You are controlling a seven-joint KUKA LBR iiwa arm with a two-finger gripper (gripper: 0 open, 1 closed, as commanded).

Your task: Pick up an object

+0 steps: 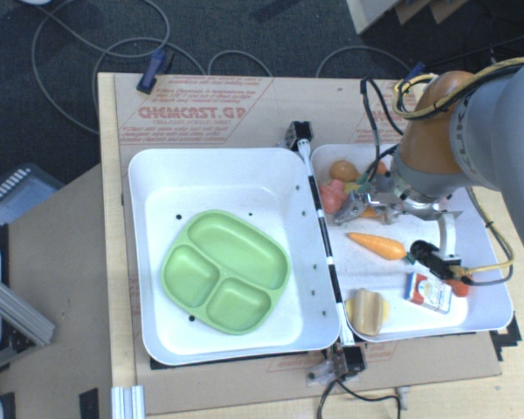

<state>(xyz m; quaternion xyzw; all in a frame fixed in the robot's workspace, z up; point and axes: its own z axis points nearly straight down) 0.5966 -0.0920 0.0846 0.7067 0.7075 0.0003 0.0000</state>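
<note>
Camera view from above: two shallow white plastic bins sit side by side on the pale wooden worktop (201, 112), which bears red printed lettering near its 12 o'clock edge. The left bin (148, 190) carries a light green, three-compartment plastic plate (226, 271), lying flat a little toward 6 o'clock of the bin's middle.

The right bin (485, 308) holds the small things. An orange toy carrot (377, 245) lies near the bin's middle, its long axis running roughly from 10 o'clock to 4 o'clock; the thin tip points toward 10 o'clock and the thicker end, with a bit of green, toward 4 o'clock. At 12 o'clock of the carrot, by the bin's dividing wall, sit a round orange-tan fruit shape (342, 171) and, just below it, a pinkish-red rounded piece (332, 197); the two look close or touching, but their outlines blur. A tan, bread-like rounded lump (366, 312) rests at the bin's 7 o'clock corner. A small red, white and blue printed packet (430, 293) lies at 4 o'clock of the carrot.

The grey arm with its orange band (432, 138) comes in from 3 o'clock. Its claw (367, 206) hangs low just at 12 o'clock of the carrot, beside the pinkish piece; the metal parts are small and cluttered with cables, so I cannot tell how wide it stands or whether anything is in it. The arm hides part of the bin's far side.
</note>
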